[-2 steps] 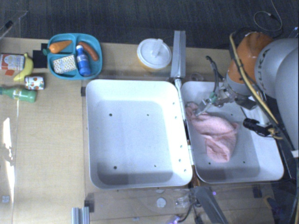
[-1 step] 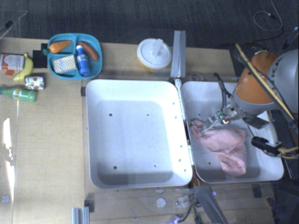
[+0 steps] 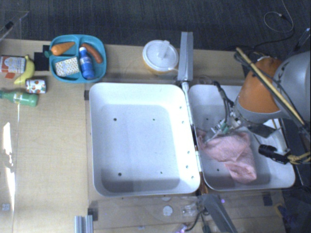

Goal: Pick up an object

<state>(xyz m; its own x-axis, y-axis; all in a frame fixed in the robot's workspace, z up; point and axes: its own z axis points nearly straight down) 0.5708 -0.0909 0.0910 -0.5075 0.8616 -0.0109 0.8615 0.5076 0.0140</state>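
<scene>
In the camera view, the gripper (image 3: 217,129) is reaching down at the pink cloth (image 3: 229,152), which is lying along the right bin's (image 3: 286,178) front half. Finger state: cannot tell. Judged: nothing lifted yet; grasping and raising are remaining.

Two bins sit side by side, the cloth (image 3: 231,154) lying in the right bin (image 3: 282,178), the left bin (image 3: 141,140) beside it, a divided tray (image 3: 77,57) behind on the bench (image 3: 43,154).
</scene>
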